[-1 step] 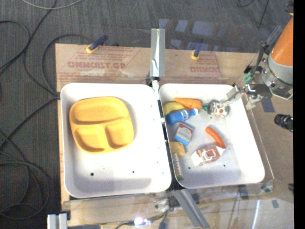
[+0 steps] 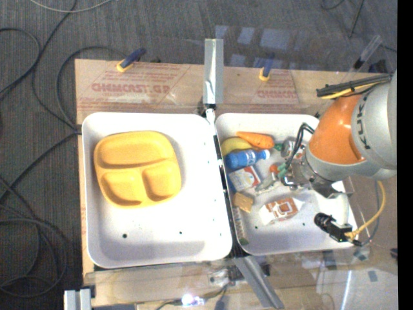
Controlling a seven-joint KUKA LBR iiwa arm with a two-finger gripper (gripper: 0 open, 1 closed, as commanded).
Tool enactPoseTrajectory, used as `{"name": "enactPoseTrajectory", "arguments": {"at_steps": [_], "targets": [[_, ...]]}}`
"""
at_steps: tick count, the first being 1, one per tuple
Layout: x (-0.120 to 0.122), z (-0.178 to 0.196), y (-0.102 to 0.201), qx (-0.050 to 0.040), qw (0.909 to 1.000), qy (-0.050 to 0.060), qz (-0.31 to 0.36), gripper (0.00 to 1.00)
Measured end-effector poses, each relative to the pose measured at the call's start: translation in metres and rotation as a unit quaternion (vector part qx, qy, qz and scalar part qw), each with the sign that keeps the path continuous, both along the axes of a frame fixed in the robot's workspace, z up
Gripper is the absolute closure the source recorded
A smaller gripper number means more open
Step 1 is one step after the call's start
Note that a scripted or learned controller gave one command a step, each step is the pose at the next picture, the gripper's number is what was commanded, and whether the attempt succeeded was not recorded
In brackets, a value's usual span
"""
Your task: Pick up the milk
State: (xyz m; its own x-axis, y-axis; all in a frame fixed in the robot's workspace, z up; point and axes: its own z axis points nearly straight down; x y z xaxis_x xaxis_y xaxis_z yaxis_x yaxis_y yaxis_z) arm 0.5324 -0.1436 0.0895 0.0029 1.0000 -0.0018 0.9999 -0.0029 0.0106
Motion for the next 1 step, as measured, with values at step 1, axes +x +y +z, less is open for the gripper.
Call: {"name": "enactPoseTrajectory", "arguments": {"at_steps": [1], "targets": [[-0.0434, 0.0008, -0.0110, -0.0024, 0.9979, -0.003, 0.065, 0.00]]}}
